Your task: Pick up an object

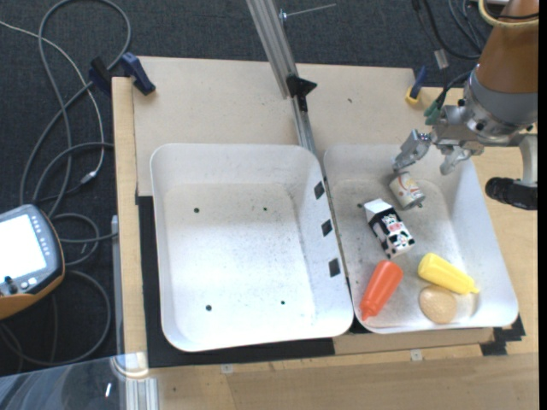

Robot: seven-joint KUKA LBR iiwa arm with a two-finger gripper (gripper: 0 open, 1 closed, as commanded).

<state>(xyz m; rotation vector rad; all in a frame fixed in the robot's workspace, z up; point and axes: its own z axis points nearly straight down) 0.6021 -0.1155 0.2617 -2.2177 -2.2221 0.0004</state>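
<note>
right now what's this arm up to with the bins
The arm's hand hangs over the back of the right bin, fingers spread and holding nothing. Just below it lies a small grey can. Nearer the front are a black-and-white carton, an orange carrot, a yellow corn cob and a tan potato.

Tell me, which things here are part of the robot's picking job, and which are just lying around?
Job:
gripper
small can
black-and-white box
orange carrot
yellow corn
tan potato
right bin

Lying about:
left bin
handheld controller
cables
blue clamp
</note>
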